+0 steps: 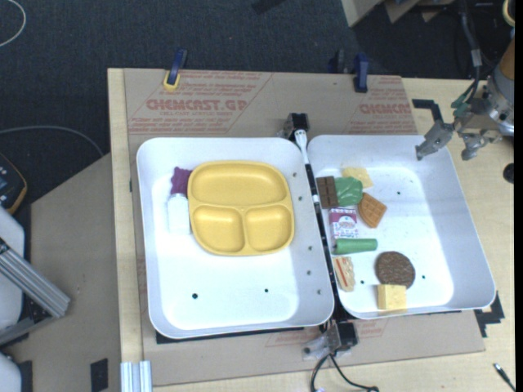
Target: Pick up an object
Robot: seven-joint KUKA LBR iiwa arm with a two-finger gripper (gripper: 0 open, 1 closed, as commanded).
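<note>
The candidates for picking lay in the right bin (458,219), bunched along its 9 o'clock side: a brown bar (326,191) and a green piece (348,190) at the top of the cluster, a pale yellow chip (356,175) just above them, an orange waffle-like piece (372,211) to their right, a red-and-white packet (344,221), a green cylinder (355,246), a hot-dog-like toy (344,273), a dark round patty (395,267) and a yellow block (391,296) touching the patty's lower edge. Most of these crowded one another, so the patty or the waffle piece, each with free space toward 3 o'clock, looked the easiest targets (my judgement). A good approach would bring the fingers straight down astride one item, well clear of its neighbours and the bin wall.

The left bin (163,284) held a yellow divided plate (241,207) with a purple item (180,180) and a white item (176,213) at its 9 o'clock edge.

The gripper (448,141) hovered over the right bin's 1 o'clock corner, well apart from the cluster. Its fingers stood spread, with nothing between them and touching nothing.
</note>
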